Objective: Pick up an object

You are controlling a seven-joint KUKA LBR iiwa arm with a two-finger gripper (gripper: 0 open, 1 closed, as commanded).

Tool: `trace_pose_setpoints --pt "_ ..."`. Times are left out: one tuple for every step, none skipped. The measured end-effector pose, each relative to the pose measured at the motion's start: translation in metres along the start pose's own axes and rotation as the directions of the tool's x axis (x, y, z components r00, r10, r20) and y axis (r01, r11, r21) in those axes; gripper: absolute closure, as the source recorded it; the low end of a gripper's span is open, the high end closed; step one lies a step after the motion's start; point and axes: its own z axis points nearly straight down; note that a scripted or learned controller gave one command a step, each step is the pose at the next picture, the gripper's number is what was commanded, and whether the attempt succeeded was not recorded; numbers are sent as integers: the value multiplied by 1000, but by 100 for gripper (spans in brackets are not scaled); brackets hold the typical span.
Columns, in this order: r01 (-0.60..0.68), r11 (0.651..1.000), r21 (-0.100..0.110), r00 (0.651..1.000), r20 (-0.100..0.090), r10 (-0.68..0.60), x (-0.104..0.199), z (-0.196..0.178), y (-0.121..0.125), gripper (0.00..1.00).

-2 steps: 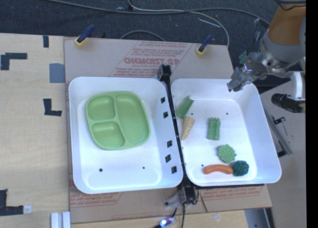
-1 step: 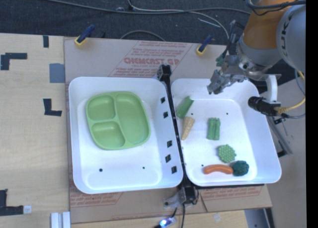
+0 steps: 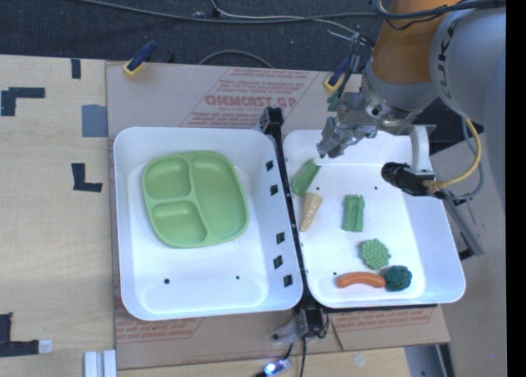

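Six toy foods lie in the right bin (image 3: 427, 227); the gripper (image 3: 333, 144) hovers above the green pepper (image 3: 305, 177), its opening impossible to judge; next likely descent onto it.

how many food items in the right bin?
6: green pod by the divider under the gripper, corn cob below it, celery mid-bin, bumpy green piece, sausage and broccoli near the front edge. The arm could hide more.

The claw (image 3: 333, 144) hovers over the right bin (image 3: 427, 227), just above a green pod (image 3: 304, 177).
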Motion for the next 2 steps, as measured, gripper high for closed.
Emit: trace_pose_setpoints --pt "-1 1000 1 1000 1 1 43 7 -6 100" --pt "1 1000 1 1000 0 -1 98 5 -17 100"
